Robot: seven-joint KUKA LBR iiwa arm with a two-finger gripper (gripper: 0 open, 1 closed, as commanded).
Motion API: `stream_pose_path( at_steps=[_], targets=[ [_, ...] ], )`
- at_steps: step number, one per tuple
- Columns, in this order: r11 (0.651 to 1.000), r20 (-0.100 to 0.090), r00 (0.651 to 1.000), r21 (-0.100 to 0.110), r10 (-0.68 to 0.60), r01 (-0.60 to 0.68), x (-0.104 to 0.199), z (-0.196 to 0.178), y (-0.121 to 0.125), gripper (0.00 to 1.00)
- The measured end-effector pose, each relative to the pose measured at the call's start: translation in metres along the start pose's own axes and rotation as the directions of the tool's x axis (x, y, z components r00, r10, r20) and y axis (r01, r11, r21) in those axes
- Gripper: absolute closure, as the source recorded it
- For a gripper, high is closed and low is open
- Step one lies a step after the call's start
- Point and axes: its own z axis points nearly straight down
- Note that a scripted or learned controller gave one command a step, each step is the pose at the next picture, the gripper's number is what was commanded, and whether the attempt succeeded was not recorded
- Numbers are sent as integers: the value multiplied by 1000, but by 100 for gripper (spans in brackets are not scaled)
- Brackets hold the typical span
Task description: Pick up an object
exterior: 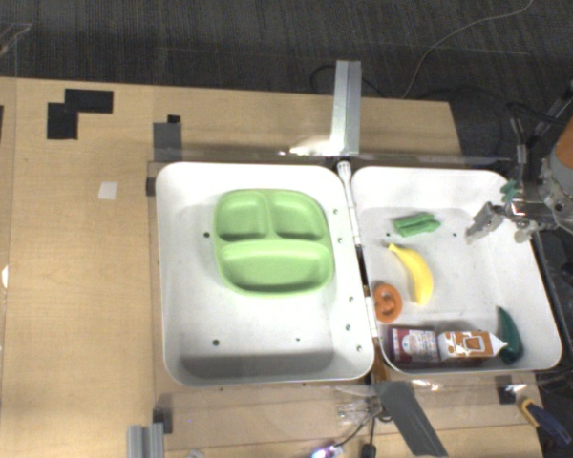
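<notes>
A pale wooden bench (pixel 76 284) stood on dark carpet and bore two white bins side by side. The left bin (pixel 186 351) held a green divided plate (pixel 271 239). In the right bin (pixel 525 284), a banana (pixel 415 271) lay near the middle; a green block (pixel 415 224) lay just beyond it, an orange round toy (pixel 388 300) close at its near left, a dark carton (pixel 444 344) along the near wall, and a dark green piece (pixel 509 335) at the carton's right end. The gripper (pixel 501 219) hung right of the banana, spread and holding nothing.
</notes>
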Motion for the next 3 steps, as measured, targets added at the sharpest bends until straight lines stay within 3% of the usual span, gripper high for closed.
stream_pose_path(
  at_steps=[1,2,3],
  targets=[
    [992,0,992,0,-125,125,43,55,-31,0],
    [1000,1,1000,-13,-13,13,97,106,-9,0],
    [1000,-4,1000,-16,-15,15,100,97,-6,100]
  ],
)
